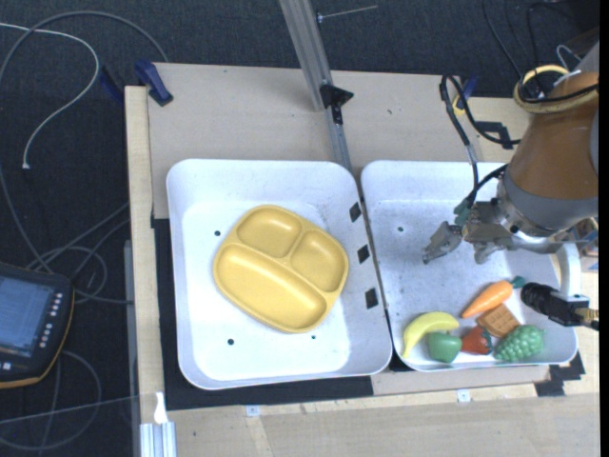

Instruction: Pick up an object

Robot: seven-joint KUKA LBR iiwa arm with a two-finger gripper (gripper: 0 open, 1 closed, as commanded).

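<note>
In the right bin (409, 193), a heap of toy food lies at the near right corner: a yellow banana (423, 328), a green round fruit (442, 347), a small red piece (475, 342), an orange carrot (489, 299), a brown block (499, 321) and a green bunch of grapes (520, 343). My gripper (465, 244) hovers over the bin's middle, above and to the left of the carrot. Its grey fingers (440, 245) are spread open with only white bin floor between them.
The left bin (190, 208) holds a yellow divided plate (281, 268). A metal pole (309, 36) slants down to the ridge between the bins. A black cable (471, 122) loops by the arm at the right bin's far edge.
</note>
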